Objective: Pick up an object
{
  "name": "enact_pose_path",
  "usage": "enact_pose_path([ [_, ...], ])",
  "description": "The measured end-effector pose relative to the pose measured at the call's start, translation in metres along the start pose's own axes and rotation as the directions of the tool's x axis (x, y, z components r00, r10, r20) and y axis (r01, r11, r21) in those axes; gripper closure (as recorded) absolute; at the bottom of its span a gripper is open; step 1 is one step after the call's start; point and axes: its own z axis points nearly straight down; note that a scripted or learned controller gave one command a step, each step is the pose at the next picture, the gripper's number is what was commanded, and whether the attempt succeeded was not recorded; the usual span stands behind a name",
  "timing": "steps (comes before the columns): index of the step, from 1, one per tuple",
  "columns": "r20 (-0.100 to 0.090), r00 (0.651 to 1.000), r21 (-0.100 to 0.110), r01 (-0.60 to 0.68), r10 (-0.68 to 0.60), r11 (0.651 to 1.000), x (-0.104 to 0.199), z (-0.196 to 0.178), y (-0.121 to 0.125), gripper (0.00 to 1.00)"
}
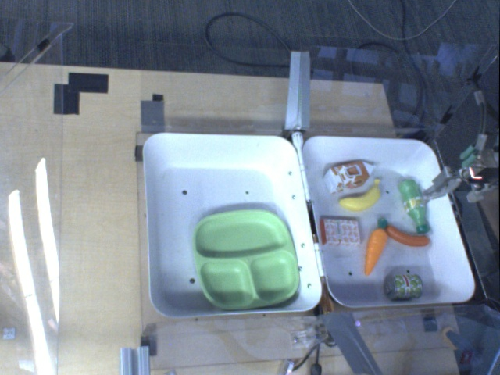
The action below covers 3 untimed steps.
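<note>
Objects all lie loose in the right bin (pixel 449 209); nothing lifted, gripper (pixel 434 187) state unclear, beside the green bottle (pixel 413 204).

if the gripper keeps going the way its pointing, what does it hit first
Likely the green bottle: the gripper reaches in from the right bin's right edge, pointing left at it. Height above it is unclear.

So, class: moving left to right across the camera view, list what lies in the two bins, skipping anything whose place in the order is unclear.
Green divided tray in the left bin → red-and-white packet → orange carrot → green can.
</note>
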Motion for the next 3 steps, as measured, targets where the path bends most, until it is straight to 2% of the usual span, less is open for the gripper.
enact_pose_path([
  [1,0.001,0.993,-0.002,0.121,-0.12,0.993,-0.009,0.129,0.058,0.0],
  [2,0.003,0.974,-0.005,0.226,-0.226,0.974,-0.009,0.185,0.083,0.0],
  [3,0.004,0.974,-0.011,0.228,-0.228,0.974,-0.008,0.173,0.085,1.0],
])
